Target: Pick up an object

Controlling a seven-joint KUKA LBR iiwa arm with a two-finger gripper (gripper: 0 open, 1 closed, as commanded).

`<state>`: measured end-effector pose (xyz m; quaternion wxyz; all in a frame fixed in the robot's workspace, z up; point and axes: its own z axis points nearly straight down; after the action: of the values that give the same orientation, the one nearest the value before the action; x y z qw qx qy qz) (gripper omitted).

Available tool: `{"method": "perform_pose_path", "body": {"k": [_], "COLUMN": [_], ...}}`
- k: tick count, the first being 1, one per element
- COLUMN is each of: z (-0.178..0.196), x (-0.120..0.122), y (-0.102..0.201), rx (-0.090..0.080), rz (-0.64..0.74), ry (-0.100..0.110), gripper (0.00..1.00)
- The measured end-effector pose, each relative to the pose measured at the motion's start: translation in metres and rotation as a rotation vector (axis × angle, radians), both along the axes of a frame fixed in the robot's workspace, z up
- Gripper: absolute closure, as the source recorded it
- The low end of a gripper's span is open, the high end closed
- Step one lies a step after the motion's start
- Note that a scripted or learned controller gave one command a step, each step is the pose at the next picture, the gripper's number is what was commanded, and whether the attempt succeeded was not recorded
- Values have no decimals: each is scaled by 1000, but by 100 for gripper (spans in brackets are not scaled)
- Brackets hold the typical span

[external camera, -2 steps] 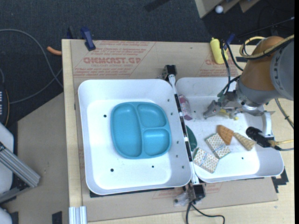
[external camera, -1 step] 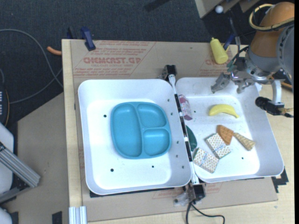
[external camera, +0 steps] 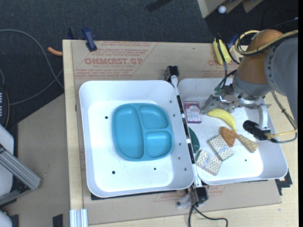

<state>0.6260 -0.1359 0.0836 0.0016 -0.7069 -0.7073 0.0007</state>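
The right bin holds several small objects. A yellow banana lies near its middle. A pink box is by the left wall. Two checkered packets lie toward the front. An orange-brown wedge and a tan cone lie right of them. A dark green item rests against the left wall. My gripper hangs low in the bin's back part, just above and behind the banana's left end. I see nothing held in it.
The left bin bears a blue divided plate. The grey arm with its orange band covers the right bin's back right corner. A black part with a yellow cable hangs over the cone. Clamps sit between the bins.
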Motion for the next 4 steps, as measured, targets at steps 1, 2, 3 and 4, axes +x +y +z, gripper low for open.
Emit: {"method": "perform_pose_path", "body": {"k": [1, 2, 3, 4], "z": [69, 0, 1, 11], "x": [30, -16, -89, -88], "y": [-28, -33, -14, -14], "rx": [-3, -1, -1, -1], "rz": [0, -1, -1, -2], "ry": [-6, -1, -2, -5], "gripper": [0, 0, 0, 100]}}
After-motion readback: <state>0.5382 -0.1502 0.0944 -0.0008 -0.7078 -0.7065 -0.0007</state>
